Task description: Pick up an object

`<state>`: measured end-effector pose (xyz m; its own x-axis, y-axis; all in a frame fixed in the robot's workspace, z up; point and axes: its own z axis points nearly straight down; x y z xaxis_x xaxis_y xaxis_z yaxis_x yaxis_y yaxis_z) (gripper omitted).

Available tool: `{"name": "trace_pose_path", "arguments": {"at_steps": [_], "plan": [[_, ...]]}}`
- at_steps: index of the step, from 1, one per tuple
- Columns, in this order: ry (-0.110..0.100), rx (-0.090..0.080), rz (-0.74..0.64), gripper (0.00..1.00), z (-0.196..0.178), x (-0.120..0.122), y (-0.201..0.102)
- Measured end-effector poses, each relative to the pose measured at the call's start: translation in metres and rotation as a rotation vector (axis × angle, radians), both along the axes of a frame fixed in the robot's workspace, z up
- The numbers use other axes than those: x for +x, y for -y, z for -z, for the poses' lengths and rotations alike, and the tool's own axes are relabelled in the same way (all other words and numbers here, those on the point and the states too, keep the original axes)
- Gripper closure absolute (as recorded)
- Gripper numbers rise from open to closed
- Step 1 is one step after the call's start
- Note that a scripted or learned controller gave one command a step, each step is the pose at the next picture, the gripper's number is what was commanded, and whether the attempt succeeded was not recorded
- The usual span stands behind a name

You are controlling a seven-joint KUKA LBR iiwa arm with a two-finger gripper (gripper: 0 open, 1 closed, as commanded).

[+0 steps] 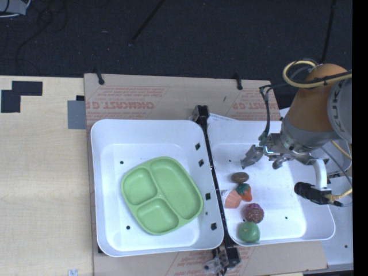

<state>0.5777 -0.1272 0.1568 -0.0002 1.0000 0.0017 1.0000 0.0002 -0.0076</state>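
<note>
Several small toys lie in the right bin (287, 223): a brown oval piece (240, 177), a red and green piece (245, 191), an orange wedge (232, 200), a dark red berry (253, 213) and a green ball (249, 232). My gripper (264, 158) hangs over the bin's back half, just up and right of the brown piece. It is open, its two fingers (250, 156) spread wide with nothing between them. The toys are all apart from it.
The left bin (109, 154) holds a green divided plate (161, 195). A black divider (208, 171) separates the two bins. A black cable part (310, 192) hangs from the arm over the right bin's right side.
</note>
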Motion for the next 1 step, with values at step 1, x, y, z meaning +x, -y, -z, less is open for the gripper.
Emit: {"name": "trace_pose_path", "arguments": {"at_steps": [1], "plan": [[0.0,0.0,0.001,0.0,0.0439,-0.0007,0.002]]}}
